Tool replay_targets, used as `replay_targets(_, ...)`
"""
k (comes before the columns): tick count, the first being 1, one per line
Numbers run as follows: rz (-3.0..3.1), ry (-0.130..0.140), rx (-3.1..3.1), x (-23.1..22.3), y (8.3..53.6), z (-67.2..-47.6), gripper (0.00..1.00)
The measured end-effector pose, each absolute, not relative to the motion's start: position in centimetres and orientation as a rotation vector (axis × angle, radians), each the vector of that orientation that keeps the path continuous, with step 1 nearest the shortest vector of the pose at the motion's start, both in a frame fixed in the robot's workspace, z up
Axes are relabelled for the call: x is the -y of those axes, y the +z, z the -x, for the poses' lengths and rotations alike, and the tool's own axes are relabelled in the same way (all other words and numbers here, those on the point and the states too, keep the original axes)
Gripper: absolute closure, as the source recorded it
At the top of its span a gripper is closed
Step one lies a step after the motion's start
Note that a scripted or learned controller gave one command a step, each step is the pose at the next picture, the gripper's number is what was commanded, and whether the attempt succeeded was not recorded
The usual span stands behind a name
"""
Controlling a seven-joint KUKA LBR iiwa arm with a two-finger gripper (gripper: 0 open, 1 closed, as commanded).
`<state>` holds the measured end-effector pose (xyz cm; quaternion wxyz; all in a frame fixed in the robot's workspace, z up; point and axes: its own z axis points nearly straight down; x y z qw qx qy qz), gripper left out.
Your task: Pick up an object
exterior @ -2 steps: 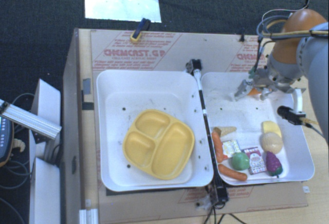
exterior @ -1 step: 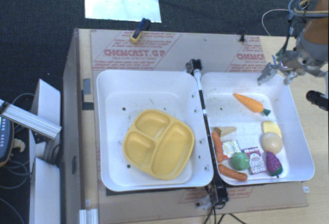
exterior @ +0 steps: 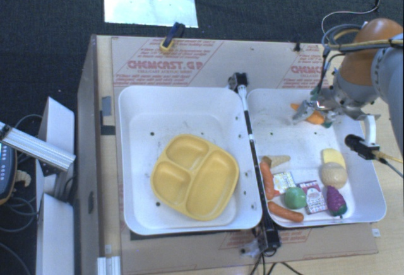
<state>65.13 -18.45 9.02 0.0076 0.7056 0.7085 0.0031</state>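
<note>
Broadly, the bench (exterior: 158,59) bears two white bins: the left bin (exterior: 136,110) holds a yellow divided plate (exterior: 194,176), kept apart from the toys. The right bin (exterior: 278,135) carries the pickable clutter, mostly heaped at its near edge: pale round ball (exterior: 333,175), yellow block (exterior: 332,156), two carrots (exterior: 267,180), purple eggplant (exterior: 335,200), green ball (exterior: 294,197), small red-and-white packet (exterior: 313,197). The gripper (exterior: 314,110) hangs low at the far wall over an orange piece (exterior: 314,118), probably its target; whether its fingers pinch it, I cannot tell.

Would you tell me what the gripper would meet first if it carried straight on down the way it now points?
Most likely the small orange object directly beneath the gripper, then the right bin floor. Depth is hard to judge, so contact may already exist.
</note>
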Motion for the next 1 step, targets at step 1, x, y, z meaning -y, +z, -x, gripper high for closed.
replay_targets(1,-2.213,0.005,-2.224,15.51,8.63,-67.0,0.0)
